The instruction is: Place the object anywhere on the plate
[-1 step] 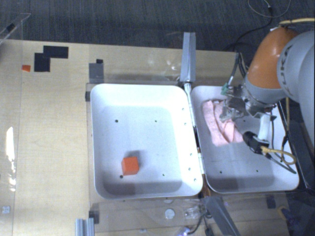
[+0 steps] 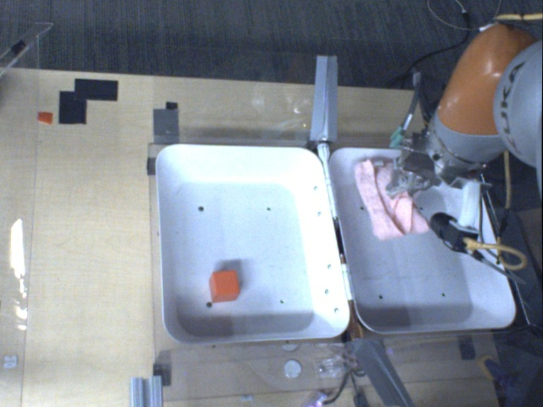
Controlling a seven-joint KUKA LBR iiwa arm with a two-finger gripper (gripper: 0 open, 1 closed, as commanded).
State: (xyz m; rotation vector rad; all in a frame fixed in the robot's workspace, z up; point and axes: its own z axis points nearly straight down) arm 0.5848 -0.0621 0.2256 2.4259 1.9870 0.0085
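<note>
The gripper [image 2: 413, 179] hangs low over the far part of the right bin [image 2: 441, 312], right on top of a soft pink thing [image 2: 379, 202], maybe a cloth. I cannot tell if the jaws are open or shut.

The orange block [image 2: 225, 286] sits in the left bin [image 2: 246, 176], near its front. It lies far to the left of the jaws and nearer to us.

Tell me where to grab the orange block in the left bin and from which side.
Grip the orange block across two opposite flat side faces, coming straight down from above. It lies flat and alone on the left bin floor, clear of the walls.
</note>
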